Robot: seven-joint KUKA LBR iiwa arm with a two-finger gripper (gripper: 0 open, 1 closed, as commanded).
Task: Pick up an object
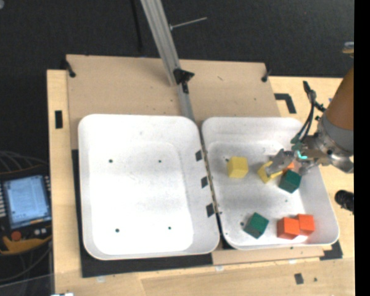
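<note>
My gripper (285,161) reaches in from the right over the right bin (253,131), at its right-hand side. A small yellow block (268,173) lies right at the gripper's tip, partly covered by it. Just below the gripper sits a green cube (290,182), touching or nearly touching it. A yellow cube (237,167) rests to the left, apart from the gripper. Near the bin's front lie another green cube (256,225) and two orange cubes (289,227) (306,222) side by side.
The left bin (86,165) stands beside the right one, joined along a hinged middle edge (205,180). A slanted metal pole (163,36) rises from behind the bins. A handheld screen unit (21,202) lies off the bench at the left.
</note>
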